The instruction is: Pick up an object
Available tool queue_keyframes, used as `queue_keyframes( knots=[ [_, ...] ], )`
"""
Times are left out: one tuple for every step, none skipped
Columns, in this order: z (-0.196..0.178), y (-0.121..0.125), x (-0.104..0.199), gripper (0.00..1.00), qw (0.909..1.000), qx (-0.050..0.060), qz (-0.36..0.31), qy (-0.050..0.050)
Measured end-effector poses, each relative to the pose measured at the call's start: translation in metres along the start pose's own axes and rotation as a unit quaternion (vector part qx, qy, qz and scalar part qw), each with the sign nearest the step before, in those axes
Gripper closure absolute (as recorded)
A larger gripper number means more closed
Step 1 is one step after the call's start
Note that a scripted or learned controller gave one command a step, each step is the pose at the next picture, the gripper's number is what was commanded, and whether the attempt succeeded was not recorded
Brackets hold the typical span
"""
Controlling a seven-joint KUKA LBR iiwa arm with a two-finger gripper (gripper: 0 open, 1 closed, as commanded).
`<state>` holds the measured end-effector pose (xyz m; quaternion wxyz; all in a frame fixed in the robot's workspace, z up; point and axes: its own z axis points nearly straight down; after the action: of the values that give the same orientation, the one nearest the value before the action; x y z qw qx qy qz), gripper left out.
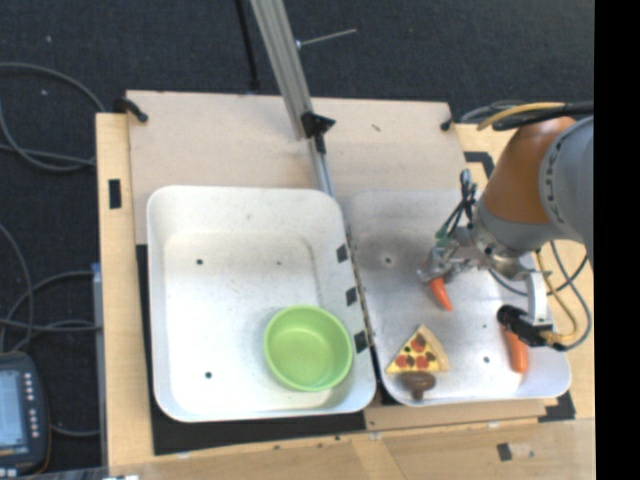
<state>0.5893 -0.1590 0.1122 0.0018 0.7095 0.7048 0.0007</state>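
Reaching in from three o'clock, arm [530, 183] bent low, fingers [440, 268] touching orange carrot [440, 293], grip state unclear.

Small orange carrot-shaped piece [440, 293]: lies in the right bin [400, 228], near its middle, tilted, directly under the claw [447, 266]. Whether it sits between the fingers cannot be determined.

Second orange piece [516, 352]: lies near the right bin's near right corner.

Pizza slice [418, 353]: triangular, yellow with red dots, flat at the right bin's front edge.

Green bowl [308, 347]: upright, in the left bin's [200, 238] near right corner.
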Motion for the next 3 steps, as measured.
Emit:
queue_keyframes(
  knots=[
    [-0.060, 0.006, 0.007, 1.00, 1.0000, -0.002, -0.005, 0.000],
    [-0.109, 0.012, -0.001, 1.00, 1.0000, -0.002, -0.005, 0.000],
    [-0.132, 0.014, -0.002, 1.00, 1.0000, 0.000, -0.006, 0.001]
  ],
)
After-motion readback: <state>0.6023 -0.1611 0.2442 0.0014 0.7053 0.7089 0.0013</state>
